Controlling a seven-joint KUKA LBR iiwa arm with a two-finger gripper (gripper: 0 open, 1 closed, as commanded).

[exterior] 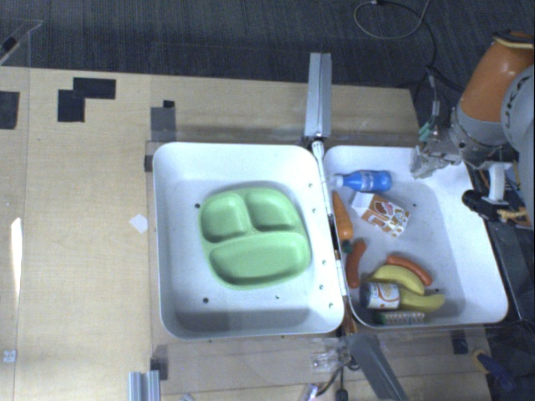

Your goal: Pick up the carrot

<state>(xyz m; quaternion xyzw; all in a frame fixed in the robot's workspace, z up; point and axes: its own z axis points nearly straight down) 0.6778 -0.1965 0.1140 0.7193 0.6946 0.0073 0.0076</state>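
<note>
The carrot (pixel 341 216) is a slim orange piece lying lengthwise against the left wall of the right bin (pixel 468 249), just below the blue bottle. My gripper (pixel 429 162) hangs over the bin's back right corner. It is well to the right of the carrot, beyond the bottle, with nothing visibly in it. The grey arm with its orange band (pixel 493 73) reaches in from the right edge.
The right bin also holds a blue bottle (pixel 364 180), a snack packet (pixel 384 216), a red sausage (pixel 355 262), a banana (pixel 409 287), an orange sausage (pixel 409 266) and a can (pixel 383 296). A green divided plate (pixel 252 235) sits in the left bin (pixel 180 224).
</note>
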